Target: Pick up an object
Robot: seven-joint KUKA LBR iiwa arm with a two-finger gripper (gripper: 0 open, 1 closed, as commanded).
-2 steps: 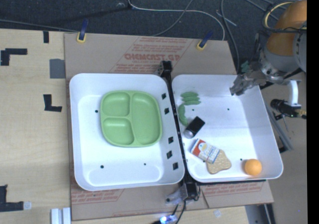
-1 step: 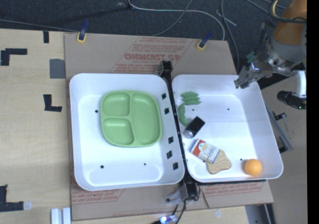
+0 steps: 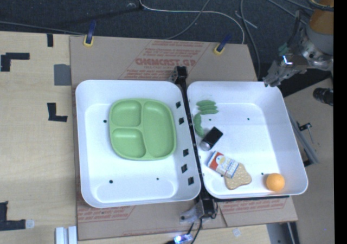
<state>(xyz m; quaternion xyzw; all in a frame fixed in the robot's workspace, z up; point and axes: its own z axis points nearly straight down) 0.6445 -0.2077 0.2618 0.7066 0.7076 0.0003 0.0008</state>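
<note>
The right bin point(image 3: 289, 123) holds several small objects. A green leafy toy point(image 3: 206, 107) lies near its back left corner, with a second green piece point(image 3: 198, 125) beside the divider. A black block point(image 3: 212, 137) sits just below them. Toward the front lie a red-and-white packet point(image 3: 221, 164), a tan biscuit shape point(image 3: 239, 178) and an orange ball point(image 3: 275, 182). My gripper point(image 3: 277, 71) hangs at the back right corner of the right bin, above its rim and apart from every object. Nothing shows in it.
The left bin point(image 3: 87, 129) carries a green divided plate point(image 3: 143, 128). Both bins rest on a cardboard sheet point(image 3: 162, 58) held by clamps. Cables run across the dark floor behind. The arm point(image 3: 320, 26) comes in from the upper right.
</note>
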